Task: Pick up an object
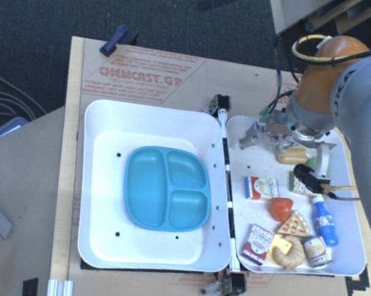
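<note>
My gripper point(266, 136) hangs low over the far end of the right bin point(243, 128), under the orange-banded wrist. A tan block point(293, 155) lies just right of it, close to the gripper, and nothing shows as held. Nearer the front lie a red-and-white packet point(262, 187), a red tomato point(280, 208), a pizza slice point(294, 225), a blue bottle point(324, 222), a red carton point(258, 244), a yellow cheese wedge point(282, 246), a bagel point(288, 259) and a small can point(317, 251).
The left bin point(106, 126) holds a blue divided plate point(167, 188). The ridge between the bins point(225, 184) runs just left of the gripper. A small blue thing point(114, 40) lies off the bench at the back left.
</note>
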`<state>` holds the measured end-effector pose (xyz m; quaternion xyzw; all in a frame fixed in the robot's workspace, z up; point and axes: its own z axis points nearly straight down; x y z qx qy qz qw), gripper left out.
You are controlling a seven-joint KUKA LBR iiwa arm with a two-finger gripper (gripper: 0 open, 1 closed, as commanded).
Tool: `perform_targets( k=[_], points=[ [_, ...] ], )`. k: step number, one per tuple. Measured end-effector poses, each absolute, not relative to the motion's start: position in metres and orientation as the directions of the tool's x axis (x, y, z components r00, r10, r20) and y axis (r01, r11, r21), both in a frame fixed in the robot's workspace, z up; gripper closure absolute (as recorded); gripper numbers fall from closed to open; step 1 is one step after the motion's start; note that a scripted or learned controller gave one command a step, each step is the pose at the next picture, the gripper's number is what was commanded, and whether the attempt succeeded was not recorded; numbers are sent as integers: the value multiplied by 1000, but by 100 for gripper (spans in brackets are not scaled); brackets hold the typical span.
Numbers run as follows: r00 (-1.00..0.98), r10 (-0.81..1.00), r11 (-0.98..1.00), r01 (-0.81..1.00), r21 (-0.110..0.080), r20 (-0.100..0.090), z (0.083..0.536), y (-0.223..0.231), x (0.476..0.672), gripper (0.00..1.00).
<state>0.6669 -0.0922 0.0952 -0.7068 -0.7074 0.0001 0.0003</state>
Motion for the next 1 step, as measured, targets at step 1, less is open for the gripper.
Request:
perform_targets(
  k=[1],
  points=[
    [-1,1000,1,1000,2,0,106,-92,668,100]
  ],
)
